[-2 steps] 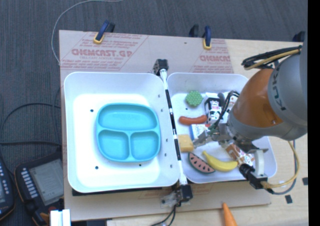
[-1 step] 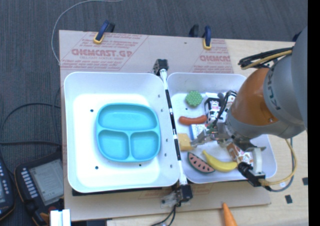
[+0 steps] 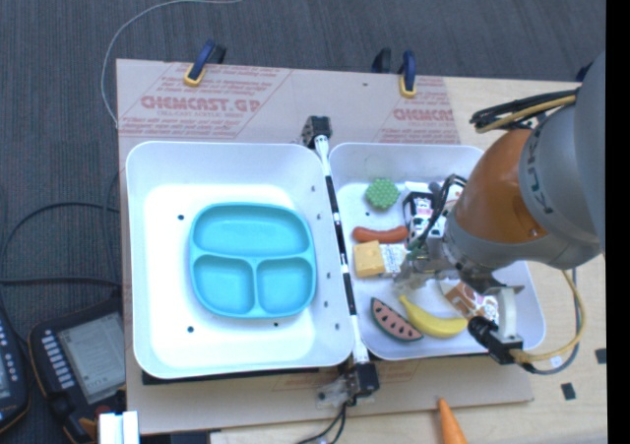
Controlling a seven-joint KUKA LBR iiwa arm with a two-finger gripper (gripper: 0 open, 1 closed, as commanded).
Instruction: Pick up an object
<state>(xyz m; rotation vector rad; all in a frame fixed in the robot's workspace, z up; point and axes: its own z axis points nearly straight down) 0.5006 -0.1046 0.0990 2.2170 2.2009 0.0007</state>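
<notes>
Yellow curved banana (image 3: 434, 321) by gripper (image 3: 417, 268); smooth blue tray (image 3: 252, 260) w/ compartments.

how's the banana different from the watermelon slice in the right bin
The banana is plain yellow, while the watermelon slice is red with dark seeds and a green rind. The banana is a slim curved crescent; the watermelon slice is a broader wedge. The banana lies nearer the tool, to the right of the watermelon slice. Both are toy foods lying flat near the front of the right bin, about touching.
</notes>
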